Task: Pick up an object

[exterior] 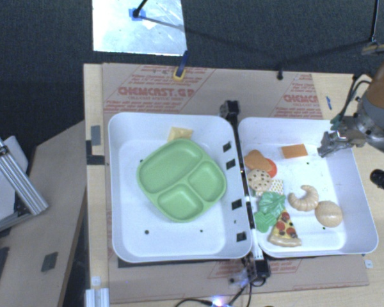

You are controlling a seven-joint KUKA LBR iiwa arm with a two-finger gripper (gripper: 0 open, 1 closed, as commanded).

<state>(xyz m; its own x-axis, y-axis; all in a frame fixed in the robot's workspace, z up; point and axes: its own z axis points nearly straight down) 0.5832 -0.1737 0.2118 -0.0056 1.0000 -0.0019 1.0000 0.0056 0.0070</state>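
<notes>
The claw (pixel 331 143) hangs over the upper right edge of the right bin (pixel 358 190), and whether its fingers are apart or together I cannot tell; nothing shows between them. In that bin lie an orange slab (pixel 294 150), a cookie (pixel 258 180), a green leafy piece (pixel 269 208), a pizza slice (pixel 285 230), a croissant (pixel 304 197) and a bread roll (pixel 329 213). The left bin (pixel 125 171) holds a green divided plate (pixel 181 180) and a small yellow piece (pixel 180 133) just above it

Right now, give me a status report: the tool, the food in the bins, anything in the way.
Tool over right bin's far right edge, nothing between fingers. Orange slice nearest, just left. Croissant, bun, pizza nearer the front. Path clear.
</notes>
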